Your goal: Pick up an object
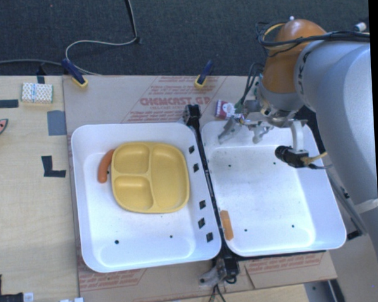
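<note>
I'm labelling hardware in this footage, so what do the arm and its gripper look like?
The arm is a bulky, rounded grey machine with a glossy orange band above the wrist. Thin black cables loop over that band. Below it sits a metallic silver two-finger gripper with slim pale fingers. A black cylindrical fitting with a cable juts out from the arm's side, over the right shallow white bin.

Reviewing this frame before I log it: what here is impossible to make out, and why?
- Claw: small and seen from above; open or shut cannot be read.
- Orange item beside the yellow divided plate in the left bin: the plate's rim covers part of it, so its identity is unclear.
- Small orange piece at the right bin wall: too small to identify.
- Packet behind the bins: print is illegible.
</note>
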`<state>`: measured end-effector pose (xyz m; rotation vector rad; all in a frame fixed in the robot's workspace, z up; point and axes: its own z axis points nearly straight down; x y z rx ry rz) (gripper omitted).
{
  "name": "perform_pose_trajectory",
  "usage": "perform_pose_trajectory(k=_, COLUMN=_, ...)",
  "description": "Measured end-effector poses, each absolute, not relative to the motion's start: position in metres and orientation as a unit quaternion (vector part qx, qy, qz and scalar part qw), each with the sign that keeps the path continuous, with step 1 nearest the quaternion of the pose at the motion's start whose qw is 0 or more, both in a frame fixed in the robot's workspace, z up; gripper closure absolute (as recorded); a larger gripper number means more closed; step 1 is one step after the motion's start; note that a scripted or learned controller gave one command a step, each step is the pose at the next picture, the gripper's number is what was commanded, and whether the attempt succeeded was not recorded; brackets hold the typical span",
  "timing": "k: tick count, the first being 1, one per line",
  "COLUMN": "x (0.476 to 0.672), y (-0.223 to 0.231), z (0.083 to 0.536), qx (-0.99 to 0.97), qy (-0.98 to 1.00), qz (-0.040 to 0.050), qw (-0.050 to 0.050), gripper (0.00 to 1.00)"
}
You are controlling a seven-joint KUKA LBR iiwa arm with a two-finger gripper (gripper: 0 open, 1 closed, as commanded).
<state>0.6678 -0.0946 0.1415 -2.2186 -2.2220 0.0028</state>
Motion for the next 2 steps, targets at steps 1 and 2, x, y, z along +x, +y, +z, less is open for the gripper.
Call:
perform_pose_trajectory(k=1, x=0.669, y=-0.049, z=0.185, qx=-0.706, qy=-0.708, qz=-0.0005, qw=0.0, gripper=0.0)
perform_pose_trajectory(k=2, x=0.668, y=-0.012, z=0.184, qx=-0.706, qy=-0.708, qz=0.0004, qw=0.001, gripper=0.0)
